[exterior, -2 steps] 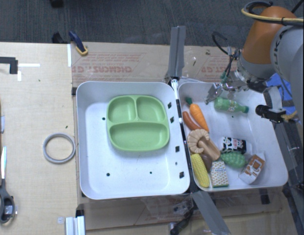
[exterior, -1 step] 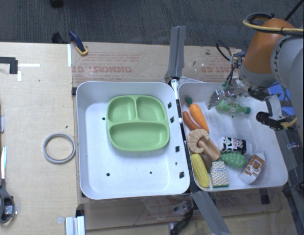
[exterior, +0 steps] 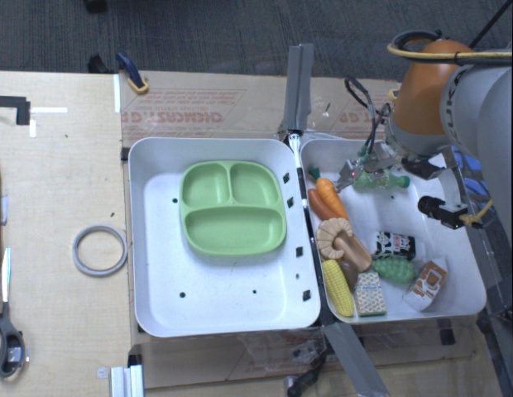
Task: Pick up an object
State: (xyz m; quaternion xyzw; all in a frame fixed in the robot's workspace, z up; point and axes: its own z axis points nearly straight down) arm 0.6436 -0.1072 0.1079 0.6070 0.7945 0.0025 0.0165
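The right bin [exterior: 455, 304] holds several toys: an orange carrot [exterior: 329, 198], a wooden honey dipper [exterior: 342, 243], a yellow corn cob [exterior: 338, 288], a black-and-white box [exterior: 395, 244], a green knobbly piece [exterior: 395, 270], a small teal box [exterior: 371, 294] and a brown-and-white carton [exterior: 428, 285]. My gripper [exterior: 361, 173] is low over the bin's back left part, just right of the carrot's top end. Something translucent green [exterior: 384, 180] shows at the gripper's tip; I cannot tell whether it is part of the gripper or a separate thing.
The left bin [exterior: 157, 304] holds a green divided plate [exterior: 233, 207]. A divider wall [exterior: 304, 222] separates the bins. On the bench to the left lie a grey tape ring [exterior: 100, 249] and scissors [exterior: 8, 346]. A black cable end [exterior: 438, 210] hangs over the right bin.
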